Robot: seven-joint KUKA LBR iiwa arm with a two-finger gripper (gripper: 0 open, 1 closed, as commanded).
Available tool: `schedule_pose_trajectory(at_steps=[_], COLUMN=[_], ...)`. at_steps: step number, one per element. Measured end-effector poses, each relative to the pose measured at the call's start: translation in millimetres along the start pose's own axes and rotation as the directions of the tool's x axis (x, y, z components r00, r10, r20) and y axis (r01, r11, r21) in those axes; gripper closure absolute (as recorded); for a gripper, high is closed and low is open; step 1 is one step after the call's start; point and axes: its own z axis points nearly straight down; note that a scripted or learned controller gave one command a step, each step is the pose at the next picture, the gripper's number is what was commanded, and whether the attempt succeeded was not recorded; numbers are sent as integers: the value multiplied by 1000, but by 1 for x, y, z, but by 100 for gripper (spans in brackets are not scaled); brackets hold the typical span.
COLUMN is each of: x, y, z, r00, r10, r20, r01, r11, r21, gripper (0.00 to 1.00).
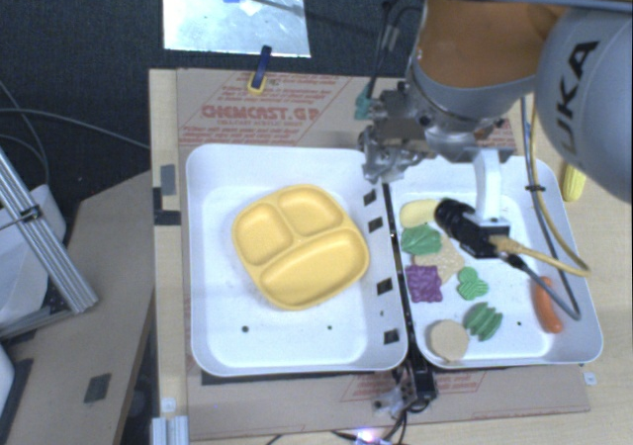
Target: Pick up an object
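The gripper (384, 164) is seen low over the far end of the divide between the two bins, just above the near-left corner of the right bin (586, 336). How far it is opened cannot be told, and nothing is seen to be held by it.

Nearest to it, a yellow piece (418, 211) is found at the left side of the right bin, with a green leafy piece (420, 239) just in front of it. A purple piece (424, 283) is placed nearer still to the camera, beside a small green piece (471, 284). A ribbed green piece (483, 319) and a round tan disc (447, 339) are set by the near rim, and an orange carrot (546, 307) lies towards the right wall.

The left bin (198, 265) is occupied by a yellow divided plate (300, 245), well apart from the gripper. Both bins are carried on printed cardboard (297, 102).
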Motion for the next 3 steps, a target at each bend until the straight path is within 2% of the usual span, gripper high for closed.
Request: schedule_pose_trajectory(at_steps=[1, 3], x=[-40, -38], y=[-35, -32], z=[24, 1], r00=[1000, 1000], r10=[4, -10], r20=[2, 1], r01=[-4, 10], r11=[1000, 1000], r21=[7, -2], gripper=[100, 100])
